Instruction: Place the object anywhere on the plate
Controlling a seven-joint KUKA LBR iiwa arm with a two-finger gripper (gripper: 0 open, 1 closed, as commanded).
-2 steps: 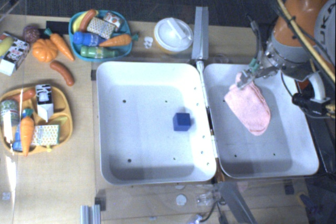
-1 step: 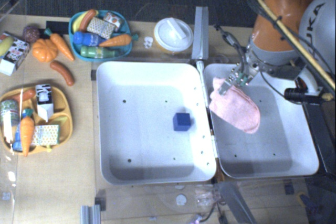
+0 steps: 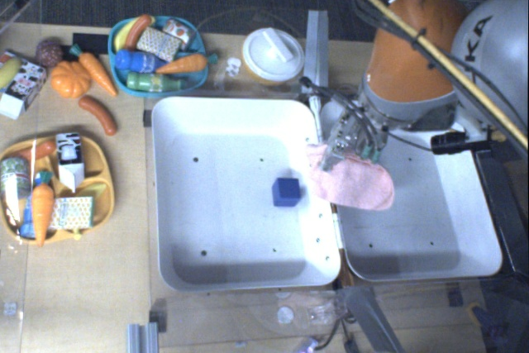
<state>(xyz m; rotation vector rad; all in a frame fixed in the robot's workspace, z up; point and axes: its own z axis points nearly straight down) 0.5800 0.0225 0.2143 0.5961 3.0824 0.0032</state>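
1. The gripper (image 3: pixel 354 146) hangs right of frame centre, over the seam between the two bins; whether it is released or clenched cannot be told.
2. The blue cube (image 3: pixel 287 191), the object, lies in the left bin (image 3: pixel 207 252), down-left of the gripper and apart from it.
3. The pink plate (image 3: pixel 357 184) lies just below the gripper, straddling the seam, right of the cube.

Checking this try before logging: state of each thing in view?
Cube: blue, lying loose on the left bin floor.
Plate: pink, tilted across the rim between the bins, under the pincer.
Right bin: holds part of the plate.
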